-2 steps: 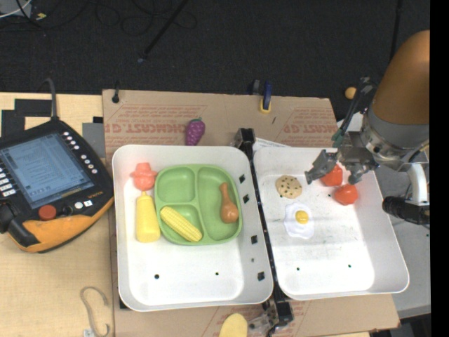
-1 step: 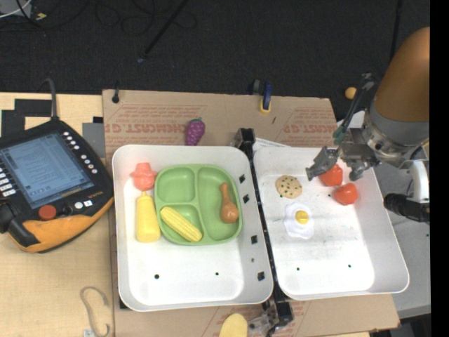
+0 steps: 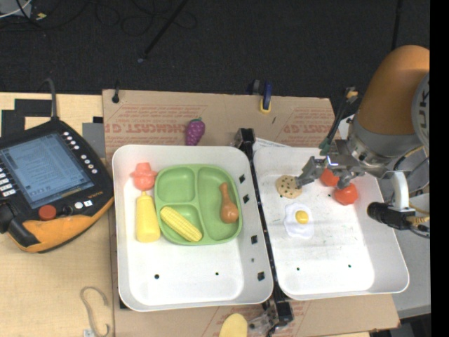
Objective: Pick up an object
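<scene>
My gripper (image 3: 326,180) hangs over the far part of the right bin (image 3: 351,272), fingers spread apart and open. One fingertip (image 3: 303,181) reaches left toward a speckled cookie (image 3: 285,185). A small red-orange piece (image 3: 328,176) lies in the gap between the fingers, not clamped as far as I can see. A red tomato (image 3: 345,194) sits just right of and nearer than it, partly behind the other finger. A fried egg (image 3: 300,220) lies in front of the cookie.
The left bin (image 3: 182,279) holds a green divided plate (image 3: 198,188) with corn (image 3: 181,223) and a drumstick (image 3: 228,202), a yellow bottle (image 3: 146,216) and a pink toy (image 3: 143,176). Purple grapes (image 3: 195,130) lie behind it. A control pendant (image 3: 49,181) sits far left.
</scene>
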